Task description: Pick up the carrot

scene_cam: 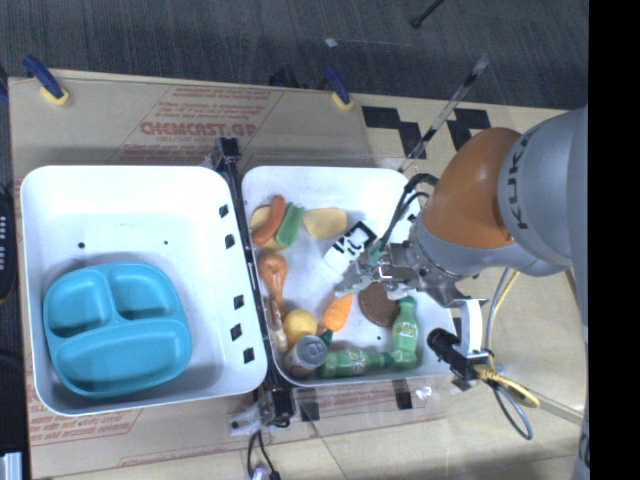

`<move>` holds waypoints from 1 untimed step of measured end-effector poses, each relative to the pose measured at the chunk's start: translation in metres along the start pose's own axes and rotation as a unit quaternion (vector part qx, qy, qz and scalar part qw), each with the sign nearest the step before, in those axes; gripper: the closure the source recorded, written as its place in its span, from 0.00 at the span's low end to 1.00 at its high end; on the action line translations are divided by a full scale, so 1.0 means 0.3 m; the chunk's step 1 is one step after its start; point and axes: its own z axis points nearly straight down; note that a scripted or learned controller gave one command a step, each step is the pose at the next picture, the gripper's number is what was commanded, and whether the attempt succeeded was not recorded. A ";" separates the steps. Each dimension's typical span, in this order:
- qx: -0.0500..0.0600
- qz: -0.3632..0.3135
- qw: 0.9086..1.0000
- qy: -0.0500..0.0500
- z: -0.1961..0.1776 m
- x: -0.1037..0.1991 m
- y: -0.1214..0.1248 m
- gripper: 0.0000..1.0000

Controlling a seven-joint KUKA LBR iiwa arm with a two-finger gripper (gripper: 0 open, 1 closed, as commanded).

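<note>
The carrot [338,313] lies in the right bin [300,181], toward its near side, with the thick orange end pointing down-left and the tip pointing up toward the gripper [372,273]. The gripper hangs just above the carrot's upper end, under the grey wrist, and I cannot tell how it is set, because the metal parts there blur together. Nothing orange shows held in it, so I judge the carrot is not yet picked. The place is crowded: a brown disc [377,307] is just beside the carrot on the right, a green bottle [404,332] stands next to that, a lemon [299,322] and a can [310,350] are close on the left, and a dark green bottle [352,363] lies along the near wall. To do this step well, the gripper should come down over the middle of the carrot, turned across its length, so that it closes on the two long sides. It should keep clear of the disc and lift straight up.
</note>
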 end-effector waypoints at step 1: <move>-0.002 0.044 0.999 0.003 0.253 0.024 -0.020 0.00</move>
